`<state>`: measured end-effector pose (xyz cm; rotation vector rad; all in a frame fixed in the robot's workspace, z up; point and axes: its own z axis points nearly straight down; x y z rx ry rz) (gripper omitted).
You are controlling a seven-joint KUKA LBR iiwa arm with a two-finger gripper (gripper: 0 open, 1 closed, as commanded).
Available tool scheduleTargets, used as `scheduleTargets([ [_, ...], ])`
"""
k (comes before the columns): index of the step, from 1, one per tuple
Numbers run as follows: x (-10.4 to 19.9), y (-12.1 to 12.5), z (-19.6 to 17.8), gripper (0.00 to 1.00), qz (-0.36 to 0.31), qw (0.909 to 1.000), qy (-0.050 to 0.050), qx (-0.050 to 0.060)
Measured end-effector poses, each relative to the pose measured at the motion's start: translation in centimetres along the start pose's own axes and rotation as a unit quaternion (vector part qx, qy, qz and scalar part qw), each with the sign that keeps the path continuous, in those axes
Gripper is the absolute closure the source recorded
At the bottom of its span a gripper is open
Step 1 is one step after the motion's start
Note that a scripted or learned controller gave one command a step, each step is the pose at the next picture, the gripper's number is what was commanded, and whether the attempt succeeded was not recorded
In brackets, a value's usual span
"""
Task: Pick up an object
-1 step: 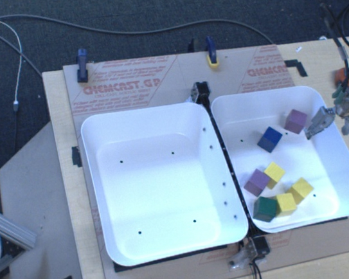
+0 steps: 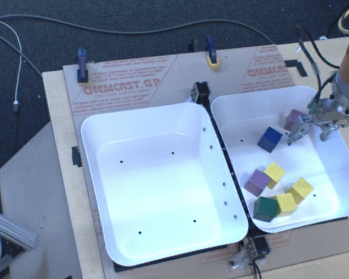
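Two white bins [image 2: 152,122] sit on a clamped bench [image 2: 70,183] over dark carpet [image 2: 141,4].

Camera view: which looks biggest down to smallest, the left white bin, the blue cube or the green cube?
1. left white bin, by far the largest.
2. green cube and blue cube look about alike; I can't rank them.

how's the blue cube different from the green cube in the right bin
The blue cube lies alone in the upper middle of the right bin, while the green cube sits at the near edge, touching a yellow cube. The blue cube is nearer the gripper; the green cube is far from it. Blue looks brighter, green darker. Both are small blocks of similar size.
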<state>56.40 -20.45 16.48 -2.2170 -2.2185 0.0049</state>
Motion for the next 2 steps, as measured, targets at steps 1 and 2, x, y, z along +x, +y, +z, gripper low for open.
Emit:
scheduleTargets([
  [1,2.6,5.0,6.6,0.00,0.001,1.0000,-0.001,-0.004],
  [2,2.8,1.7,7.7,0.00,0.001,1.0000,-0.001,-0.003],
])
